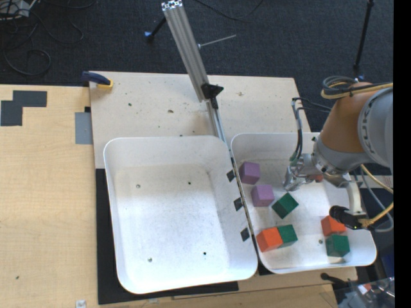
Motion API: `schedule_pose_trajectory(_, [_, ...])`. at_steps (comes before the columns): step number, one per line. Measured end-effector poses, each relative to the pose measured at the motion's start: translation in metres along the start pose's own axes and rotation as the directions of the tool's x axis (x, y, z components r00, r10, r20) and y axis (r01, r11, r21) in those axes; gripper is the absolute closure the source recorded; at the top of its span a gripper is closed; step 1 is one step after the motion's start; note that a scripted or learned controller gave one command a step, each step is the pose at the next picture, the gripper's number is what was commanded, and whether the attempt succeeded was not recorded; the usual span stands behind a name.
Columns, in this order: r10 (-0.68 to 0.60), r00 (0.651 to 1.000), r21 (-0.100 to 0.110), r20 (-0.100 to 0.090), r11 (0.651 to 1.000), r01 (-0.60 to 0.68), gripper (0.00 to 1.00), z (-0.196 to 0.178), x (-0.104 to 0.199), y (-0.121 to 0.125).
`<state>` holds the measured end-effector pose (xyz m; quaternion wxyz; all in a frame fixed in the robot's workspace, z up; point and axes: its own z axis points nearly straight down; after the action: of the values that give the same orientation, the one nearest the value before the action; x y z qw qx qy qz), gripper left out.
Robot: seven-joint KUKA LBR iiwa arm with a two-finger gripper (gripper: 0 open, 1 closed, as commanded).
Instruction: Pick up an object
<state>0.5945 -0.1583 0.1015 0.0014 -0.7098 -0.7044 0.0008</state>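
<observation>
I have the pincer low in the right bin, near its middle and just beside the tilted green cube, but I cannot tell from here whether it is released or clenched. My worry is crowding: a purple cube sits touching or nearly touching that green one. A descent slightly off could wedge a tip between them and shove both away instead of gripping either.

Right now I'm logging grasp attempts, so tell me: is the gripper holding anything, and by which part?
Nothing is visibly held. The gripper hangs over the right bin, above and right of the nearest purple cube and green cube, with no cube seen between its fingers.
</observation>
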Motion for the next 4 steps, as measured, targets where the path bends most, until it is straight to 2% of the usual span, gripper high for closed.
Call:
schedule_pose_trajectory(1, [-0.003, 1.0, -0.005, 0.002, 1.0, 0.003, 1.0, -0.054, -0.008, -0.007])
schedule_pose_trajectory(3, [-0.009, 1.0, -0.007, 0.002, 1.0, 0.009, 1.0, -0.164, -0.013, 0.004])
schedule_pose_trajectory(4, [-0.012, 1.0, 0.002, -0.002, 1.0, 0.012, 1.0, -0.155, 0.043, -0.015])
